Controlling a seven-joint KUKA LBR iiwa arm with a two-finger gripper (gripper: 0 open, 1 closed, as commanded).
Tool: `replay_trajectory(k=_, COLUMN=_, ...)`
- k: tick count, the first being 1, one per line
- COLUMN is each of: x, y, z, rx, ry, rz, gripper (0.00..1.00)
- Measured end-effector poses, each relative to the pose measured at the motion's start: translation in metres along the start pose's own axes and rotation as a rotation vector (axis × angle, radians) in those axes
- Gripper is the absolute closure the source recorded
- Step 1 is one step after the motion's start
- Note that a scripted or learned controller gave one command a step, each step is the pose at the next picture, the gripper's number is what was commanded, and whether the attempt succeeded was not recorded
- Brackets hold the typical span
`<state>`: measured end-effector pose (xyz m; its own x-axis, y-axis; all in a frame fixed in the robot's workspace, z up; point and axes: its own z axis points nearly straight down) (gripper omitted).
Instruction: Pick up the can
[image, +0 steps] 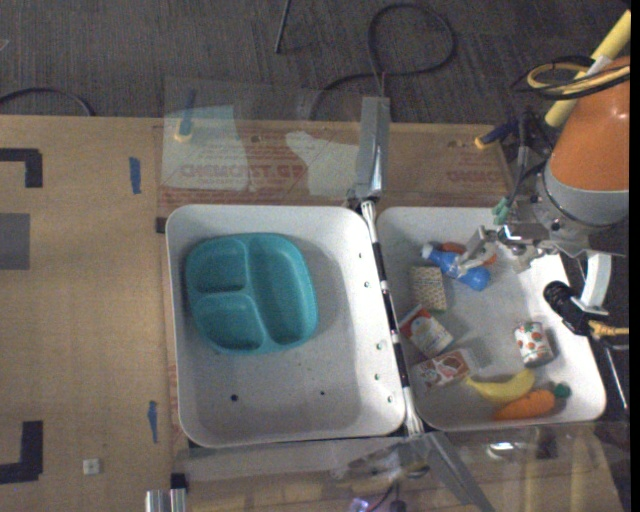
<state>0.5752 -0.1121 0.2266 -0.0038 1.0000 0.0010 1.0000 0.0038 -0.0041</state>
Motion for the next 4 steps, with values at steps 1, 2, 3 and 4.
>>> replay_trajectory(k=1, x=-0.06, y=-0.096, z=0.014, rx=0.0, ry=0.0, rz=0.05, gripper=0.0)
replay_trajectory(k=2, x=-0.098, y=-0.094, z=0.132, rx=-0.002, ry=0.003, rz=0.087, gripper=0.0)
replay_trajectory(k=3, x=-0.094, y=-0.046, z=0.138, rx=-0.01, ry=0.007, rz=0.175, gripper=0.0)
replay_trajectory(k=4, x=-0.1, y=-0.047, z=0.131, rx=-0.012, ry=-0.002, rz=0.181, gripper=1.0)
